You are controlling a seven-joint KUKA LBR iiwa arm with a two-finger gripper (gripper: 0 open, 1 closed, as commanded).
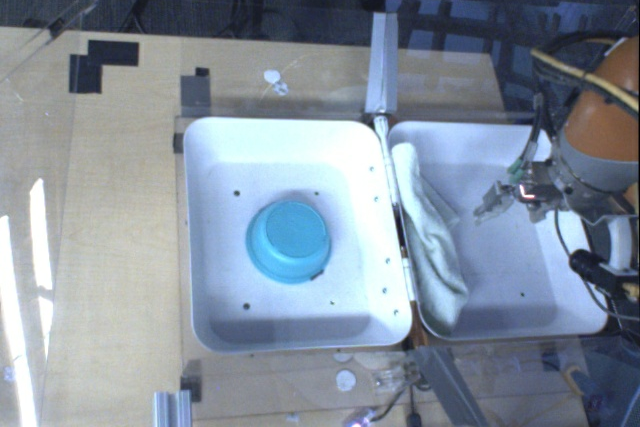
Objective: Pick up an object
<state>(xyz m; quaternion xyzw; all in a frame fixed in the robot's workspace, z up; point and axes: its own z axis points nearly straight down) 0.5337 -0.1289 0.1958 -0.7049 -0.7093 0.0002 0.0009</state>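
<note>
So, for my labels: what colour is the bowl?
Light blue; the bowl shows best in the camera view.

Blue bowl point(289, 241): smooth plastic, slight sheen. White towel point(428, 240): soft cloth, matt, nubbly texture. Both bins point(215, 150): smooth white plastic, low gloss. Desk point(110, 245): pale wood-look top, matt. Rail point(381, 65) between bins: brushed metal. Arm's band point(606, 115): glossy orange shell.

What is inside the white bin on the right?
A white towel lies crumpled along the left wall of the right bin. The gripper is over the bare floor beside it, apart from the cloth. Anything under the towel's folds is covered.
</note>
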